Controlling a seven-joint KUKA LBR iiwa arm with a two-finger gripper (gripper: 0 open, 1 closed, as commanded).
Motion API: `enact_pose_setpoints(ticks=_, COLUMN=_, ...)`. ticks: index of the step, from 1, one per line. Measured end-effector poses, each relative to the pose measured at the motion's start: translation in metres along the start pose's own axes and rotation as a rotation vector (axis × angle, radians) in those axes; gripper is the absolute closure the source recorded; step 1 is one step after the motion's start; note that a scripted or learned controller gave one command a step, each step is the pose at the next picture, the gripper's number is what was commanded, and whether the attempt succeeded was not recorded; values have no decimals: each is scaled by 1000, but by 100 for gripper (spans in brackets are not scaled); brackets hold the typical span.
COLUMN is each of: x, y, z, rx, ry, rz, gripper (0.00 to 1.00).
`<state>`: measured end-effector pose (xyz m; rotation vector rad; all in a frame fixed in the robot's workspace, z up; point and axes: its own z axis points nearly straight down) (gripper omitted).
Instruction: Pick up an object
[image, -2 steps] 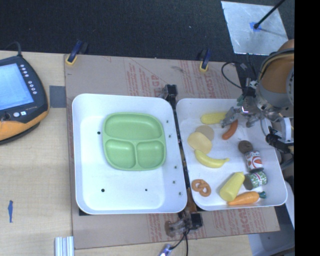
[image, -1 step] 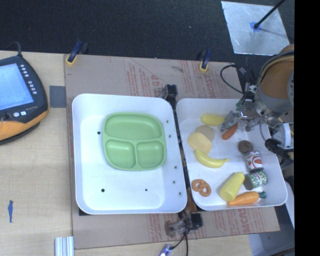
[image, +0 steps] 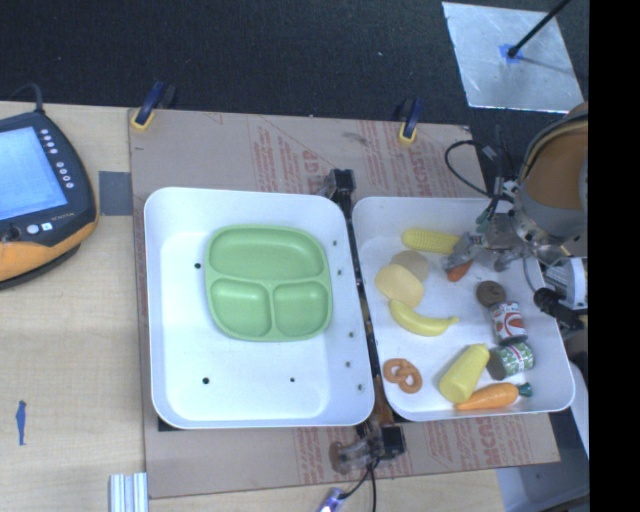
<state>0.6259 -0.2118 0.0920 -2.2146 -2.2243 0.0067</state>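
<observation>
The gripper (image: 478, 248) hangs low over the right bin (image: 560, 395), at its far edge, beside a small orange-red piece (image: 458, 270) and the corn cob (image: 430, 240). Whether its fingers are apart I cannot tell. Judged step: descent onto a target; next, closing squarely around 1 item.

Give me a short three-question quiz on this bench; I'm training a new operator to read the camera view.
1. True or false: the green divided plate lies in the left bin.
2. Which lies nearest the right bin's front edge? A) corn cob B) carrot C) banana
3. Fill in: the pretzel lies in the ___ bin.

Key: 1 true; 2 B; 3 right.
</observation>
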Motion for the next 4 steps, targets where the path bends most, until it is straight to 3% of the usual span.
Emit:
enact_pose_setpoints(ticks=1, x=0, y=-18, z=0, rx=0, ry=0, rz=-1, gripper=0)
enact_pose_setpoints(ticks=2, x=1, y=-68, z=-11, rx=-1, ry=0, rz=-1, gripper=0)
enact_pose_setpoints(ticks=3, x=0, y=-68, z=-21, rx=1, ry=-3, rz=-6, gripper=100)
enact_pose_setpoints(ticks=4, x=0, y=-90, z=-83, rx=-4, ry=0, rz=2, gripper=100)
